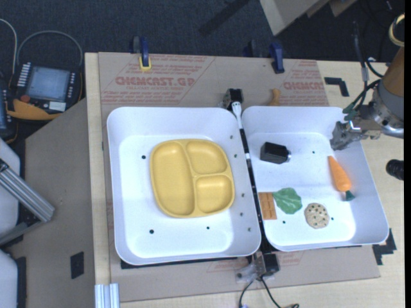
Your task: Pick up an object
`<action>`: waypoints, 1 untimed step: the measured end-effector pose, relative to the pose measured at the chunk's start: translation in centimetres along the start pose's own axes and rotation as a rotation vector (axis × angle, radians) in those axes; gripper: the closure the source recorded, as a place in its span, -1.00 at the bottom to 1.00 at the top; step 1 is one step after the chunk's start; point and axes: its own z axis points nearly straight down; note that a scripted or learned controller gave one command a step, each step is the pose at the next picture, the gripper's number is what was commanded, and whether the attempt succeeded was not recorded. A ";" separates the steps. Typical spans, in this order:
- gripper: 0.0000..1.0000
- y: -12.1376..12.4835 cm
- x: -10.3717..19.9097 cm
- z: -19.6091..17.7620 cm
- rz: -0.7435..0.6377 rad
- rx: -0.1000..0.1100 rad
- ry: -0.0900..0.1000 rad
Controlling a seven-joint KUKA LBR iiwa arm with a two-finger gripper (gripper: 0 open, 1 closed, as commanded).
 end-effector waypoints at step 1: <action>1.00 -0.3 5.7 0.9 -0.004 0.009 0.005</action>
